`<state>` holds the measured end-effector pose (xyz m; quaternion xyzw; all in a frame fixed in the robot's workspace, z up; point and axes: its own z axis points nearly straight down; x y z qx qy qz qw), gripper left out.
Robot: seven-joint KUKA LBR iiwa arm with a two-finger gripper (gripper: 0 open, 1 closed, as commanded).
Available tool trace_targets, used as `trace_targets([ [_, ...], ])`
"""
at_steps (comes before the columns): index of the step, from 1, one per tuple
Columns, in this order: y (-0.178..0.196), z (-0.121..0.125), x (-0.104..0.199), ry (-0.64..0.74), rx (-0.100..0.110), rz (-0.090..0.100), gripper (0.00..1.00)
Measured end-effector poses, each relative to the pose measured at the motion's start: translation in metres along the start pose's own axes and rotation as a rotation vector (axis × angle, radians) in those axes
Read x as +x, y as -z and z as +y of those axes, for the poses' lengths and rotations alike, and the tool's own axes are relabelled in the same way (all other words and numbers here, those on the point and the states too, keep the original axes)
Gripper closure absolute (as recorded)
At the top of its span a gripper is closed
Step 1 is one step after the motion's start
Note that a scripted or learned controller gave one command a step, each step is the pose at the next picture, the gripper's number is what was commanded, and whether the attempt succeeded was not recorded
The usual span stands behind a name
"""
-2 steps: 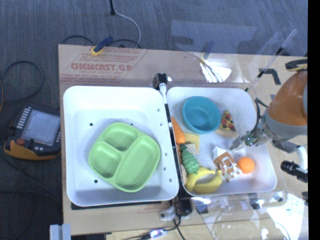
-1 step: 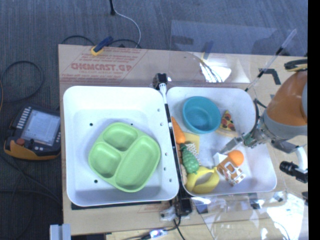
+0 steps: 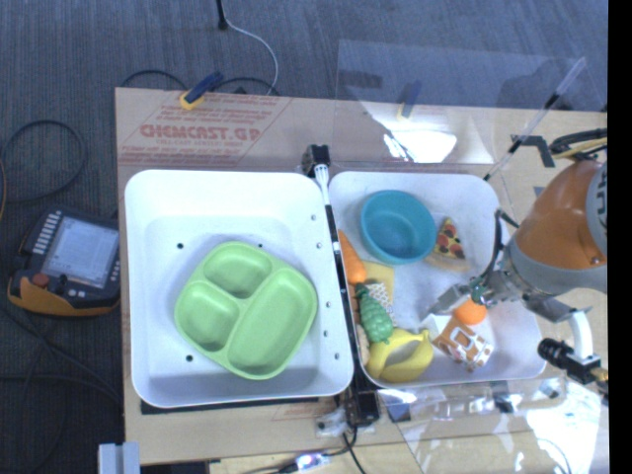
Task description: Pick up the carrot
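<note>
The arm (image 3: 563, 230) reaches in from the right over the right bin (image 3: 484, 188). Its gripper (image 3: 472, 299) sits low near the bin's middle-right, w/ an orange round item (image 3: 472, 313) just under it — can't tell if the fingers are apart or together, or if anything sits between them.

The carrot (image 3: 352, 260) lies along the right bin's left wall, tilted, just beside the blue bowl (image 3: 397, 225) and well apart from the gripper. Below it: a green bumpy item (image 3: 375, 315), then a banana (image 3: 400, 355) near the front edge. An orange-white box (image 3: 464, 344) lies beside the banana, below the gripper. A pizza slice (image 3: 449, 239) rests right of the bowl.

The left bin (image 3: 158, 200) holds 1 green plate (image 3: 247, 309) w/ 3 sections.
</note>
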<state>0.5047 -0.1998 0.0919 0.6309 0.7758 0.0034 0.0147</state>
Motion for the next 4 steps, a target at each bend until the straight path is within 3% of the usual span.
trace_targets([
  [1,0.011,0.002,0.000,0.001,-0.002,-0.001,1.00],
  [2,0.081,0.038,0.032,-0.309,0.027,0.013,1.00],
  [3,0.076,0.091,0.077,-0.453,0.032,0.012,1.00],
  [4,0.089,0.149,0.085,-0.846,0.034,0.002,1.00],
])
